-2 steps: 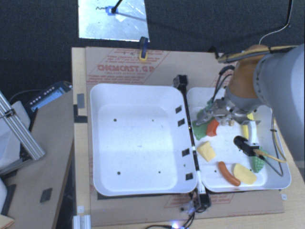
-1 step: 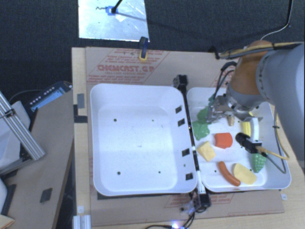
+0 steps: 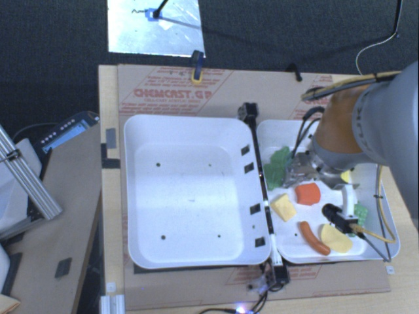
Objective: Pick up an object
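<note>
At the near edge of the right bin (image 3: 386, 224), a red-brown sausage (image 3: 314, 238) lies at a slant. Just beside it, a pale yellow toy piece (image 3: 336, 239) rests, rounded like a lemon slice. A little farther in, a yellow cheese wedge (image 3: 283, 207) sits close to the divider between the two bins. Past that, a red-orange block (image 3: 308, 193) is seen, and it looks like the thing most likely to be picked. The end effector (image 3: 305, 173) hangs right above it, just touching or nearly so. Whether its fingers are apart or together cannot be told, because the wrist hides them. A green leafy toy (image 3: 278, 164) lies farther back, next to the end effector. A small green piece (image 3: 361, 210) is found near the right wall.

The red-orange block is judged to be light, hard plastic toy food. It may be a bit slippery, so it should be pinched across its two flat sides, near the middle. It is not likely to break.

The left bin (image 3: 141, 195) sits beside all this on the table (image 3: 216, 87).
</note>
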Robot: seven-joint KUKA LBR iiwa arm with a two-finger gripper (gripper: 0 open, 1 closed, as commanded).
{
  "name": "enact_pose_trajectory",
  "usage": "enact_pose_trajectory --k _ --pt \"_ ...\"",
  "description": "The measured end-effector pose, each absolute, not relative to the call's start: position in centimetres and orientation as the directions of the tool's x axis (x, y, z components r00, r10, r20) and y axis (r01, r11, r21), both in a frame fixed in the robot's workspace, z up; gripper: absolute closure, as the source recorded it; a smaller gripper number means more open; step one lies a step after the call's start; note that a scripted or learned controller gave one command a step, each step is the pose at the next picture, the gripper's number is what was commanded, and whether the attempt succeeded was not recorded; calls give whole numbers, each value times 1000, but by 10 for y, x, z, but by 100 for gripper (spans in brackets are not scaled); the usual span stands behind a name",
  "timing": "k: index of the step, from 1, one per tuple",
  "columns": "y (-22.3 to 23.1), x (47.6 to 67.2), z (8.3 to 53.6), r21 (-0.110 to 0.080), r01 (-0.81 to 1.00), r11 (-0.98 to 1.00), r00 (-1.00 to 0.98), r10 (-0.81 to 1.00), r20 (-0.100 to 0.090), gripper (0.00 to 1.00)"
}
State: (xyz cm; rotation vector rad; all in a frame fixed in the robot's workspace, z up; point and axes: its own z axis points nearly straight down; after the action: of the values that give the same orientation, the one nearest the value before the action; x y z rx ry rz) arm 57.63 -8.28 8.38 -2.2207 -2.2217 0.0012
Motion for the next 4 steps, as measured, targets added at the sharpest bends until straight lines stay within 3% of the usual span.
enact_pose_trajectory --k 1,2,3,4 --pt "-82 628 86 7 1000 5 -5 1000 -1 100" --pt "-84 630 85 3 1000 5 -5 1000 0 100" --pt "-83 667 86 6 1000 6 -6 1000 -1 100" --pt "-87 611 85 -2 1000 1 -1 1000 0 100"
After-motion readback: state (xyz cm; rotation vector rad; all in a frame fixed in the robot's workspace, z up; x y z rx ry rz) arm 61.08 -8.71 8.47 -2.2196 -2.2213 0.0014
